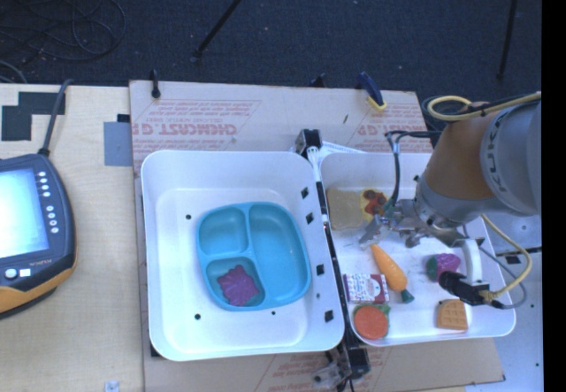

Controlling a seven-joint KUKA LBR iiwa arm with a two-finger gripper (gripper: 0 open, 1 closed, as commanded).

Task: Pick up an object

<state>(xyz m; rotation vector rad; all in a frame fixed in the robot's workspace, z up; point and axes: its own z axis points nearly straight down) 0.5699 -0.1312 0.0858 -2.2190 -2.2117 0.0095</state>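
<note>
My gripper [378, 227] hangs low in the right bin [504, 321], just above the top end of an orange carrot [390, 269] that lies at a slant. A pale yellow flat piece [343, 207] sits to the gripper's left, and small red and yellow items [376, 201] lie just behind it. Nothing shows as held by the gripper. Nearer the front lie a small red-and-white carton [364, 288], a round orange fruit [372, 321], a purple and green vegetable [444, 265] and a tan cracker [452, 316].
The left bin [168, 196] holds a blue divided plate [274, 244] with a purple object [236, 284] in its front compartment. A raised divider [320, 231] separates the bins. A tablet controller [31, 222] lies on the bench at far left. Cables trail by the arm.
</note>
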